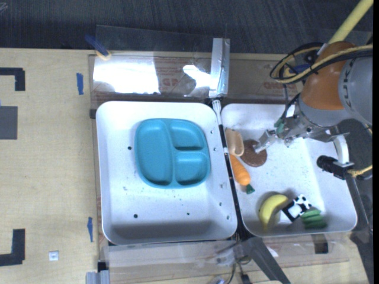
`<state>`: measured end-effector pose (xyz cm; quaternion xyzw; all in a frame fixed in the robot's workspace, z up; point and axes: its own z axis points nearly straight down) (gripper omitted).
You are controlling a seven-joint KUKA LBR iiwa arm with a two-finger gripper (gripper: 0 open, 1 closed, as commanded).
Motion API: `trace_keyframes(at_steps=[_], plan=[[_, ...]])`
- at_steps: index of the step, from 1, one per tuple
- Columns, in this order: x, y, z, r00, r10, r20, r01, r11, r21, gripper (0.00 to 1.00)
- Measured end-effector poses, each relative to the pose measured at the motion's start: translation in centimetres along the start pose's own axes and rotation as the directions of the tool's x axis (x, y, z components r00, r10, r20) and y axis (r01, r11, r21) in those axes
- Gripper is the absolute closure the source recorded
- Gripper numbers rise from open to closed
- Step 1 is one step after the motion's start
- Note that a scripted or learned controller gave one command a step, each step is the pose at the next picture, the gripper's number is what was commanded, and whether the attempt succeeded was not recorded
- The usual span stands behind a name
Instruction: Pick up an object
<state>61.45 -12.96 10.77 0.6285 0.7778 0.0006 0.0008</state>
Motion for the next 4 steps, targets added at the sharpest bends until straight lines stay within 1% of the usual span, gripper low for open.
trace_keyframes(at_steps=[1,2,3,4], plan=[[2.1,0.8,1.5,0.972,-0.236,0.007,0.236,0.972,-0.009,0.0],[2.2,-0.2,1.4,0.982,-0.188,0.007,0.189,0.982,-0.016,0.0],[2.6,1.7,1.4,0.924,-0.381,0.014,0.382,0.924,-0.012,0.0],[3.0,-1.1,1.4,0.987,-0.163,0.007,0.163,0.986,-0.017,0.0]])
